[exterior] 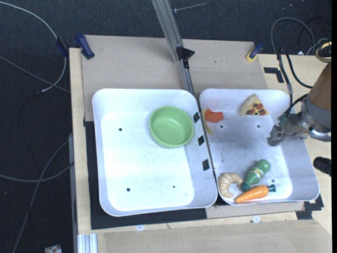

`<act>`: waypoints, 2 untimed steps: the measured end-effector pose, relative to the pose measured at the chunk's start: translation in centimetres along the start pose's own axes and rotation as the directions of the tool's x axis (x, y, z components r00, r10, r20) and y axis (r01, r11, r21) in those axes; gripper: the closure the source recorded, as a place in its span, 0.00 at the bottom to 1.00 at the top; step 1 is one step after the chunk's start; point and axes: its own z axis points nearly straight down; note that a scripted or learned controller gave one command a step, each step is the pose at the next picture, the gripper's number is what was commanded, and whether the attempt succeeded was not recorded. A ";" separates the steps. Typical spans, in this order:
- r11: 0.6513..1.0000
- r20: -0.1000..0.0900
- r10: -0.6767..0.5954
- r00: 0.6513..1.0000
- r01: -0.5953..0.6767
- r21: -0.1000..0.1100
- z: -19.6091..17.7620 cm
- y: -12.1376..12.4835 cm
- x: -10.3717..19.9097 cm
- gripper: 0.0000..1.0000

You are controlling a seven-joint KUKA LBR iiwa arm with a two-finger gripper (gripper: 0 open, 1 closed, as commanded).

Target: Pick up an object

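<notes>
Hand [277,136] above right bin [300,167]

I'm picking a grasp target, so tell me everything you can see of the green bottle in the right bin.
The green bottle is a small toy that looks like plastic, with a rounded green body and a darker narrow neck. It lies on its side, tilted, neck pointing toward the bin's near edge. It sits low in the right bin, touching the carrot and close beside the croissant. The gripper is apart from it.
</notes>
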 end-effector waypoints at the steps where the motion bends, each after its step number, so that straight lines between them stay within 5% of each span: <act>1: 1.000 0.000 -0.001 1.000 0.001 0.000 -6.0 0.9 0.8 1.00; 2: 1.000 0.001 -0.001 1.000 0.001 -0.003 -11.4 1.0 0.8 1.00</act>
